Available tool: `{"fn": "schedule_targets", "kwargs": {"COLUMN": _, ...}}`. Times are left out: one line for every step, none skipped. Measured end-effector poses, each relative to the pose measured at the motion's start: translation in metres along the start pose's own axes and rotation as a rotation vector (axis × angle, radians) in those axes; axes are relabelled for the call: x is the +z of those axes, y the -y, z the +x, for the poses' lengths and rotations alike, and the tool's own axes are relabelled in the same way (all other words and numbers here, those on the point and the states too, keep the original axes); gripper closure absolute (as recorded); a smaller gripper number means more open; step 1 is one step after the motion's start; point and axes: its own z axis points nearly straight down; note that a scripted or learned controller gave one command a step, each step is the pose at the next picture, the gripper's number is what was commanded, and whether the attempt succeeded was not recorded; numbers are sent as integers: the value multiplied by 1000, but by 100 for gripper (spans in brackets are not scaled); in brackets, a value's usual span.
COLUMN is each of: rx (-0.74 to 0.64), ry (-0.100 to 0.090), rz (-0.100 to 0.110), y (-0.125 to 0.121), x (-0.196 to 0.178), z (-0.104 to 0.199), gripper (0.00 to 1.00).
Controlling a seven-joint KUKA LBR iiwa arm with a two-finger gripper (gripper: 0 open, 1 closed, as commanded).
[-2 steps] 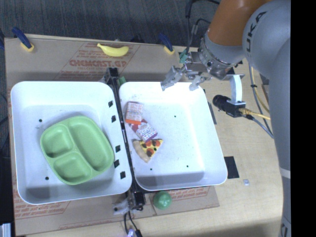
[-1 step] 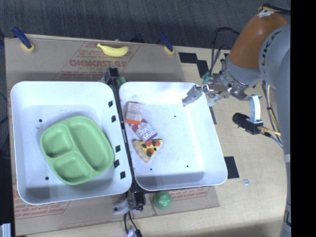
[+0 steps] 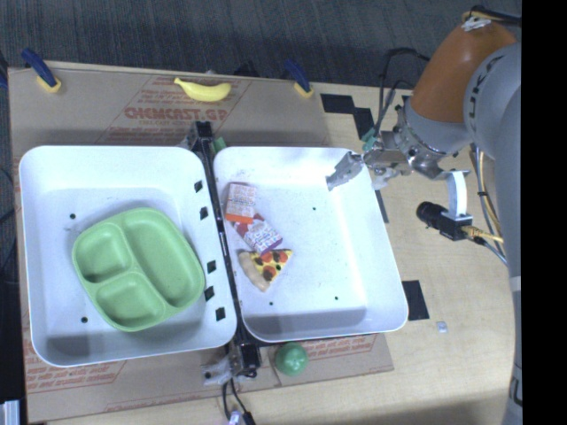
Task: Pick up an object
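While gripper hangs over right bin's far-right corner — finger state unclear, nothing visibly held — pick not started; packets, pizza toy left.

A robotics lab: clamped cardboard under two white bins, cabled arm alongside.

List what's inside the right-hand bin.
Three items sit in the right bin, along its left side: an orange-and-white packet, a small purple-and-white packet and a toy pizza slice. Anything under them is covered.
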Motion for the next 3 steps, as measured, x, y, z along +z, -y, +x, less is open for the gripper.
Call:
{"fn": "schedule_targets", "kwargs": {"rx": 2, "ry": -2, "rz": -2, "y": 59, "x": -60, "z": 0, "gripper": 0}}
{"fn": "schedule_targets", "kwargs": {"rx": -1, "ry": -3, "rz": 2, "y": 106, "x": 66, "z": 20, "gripper": 0}}
{"fn": "schedule_targets", "kwargs": {"rx": -3, "ry": -1, "rz": -1, "y": 65, "x": 130, "z": 2, "gripper": 0}}
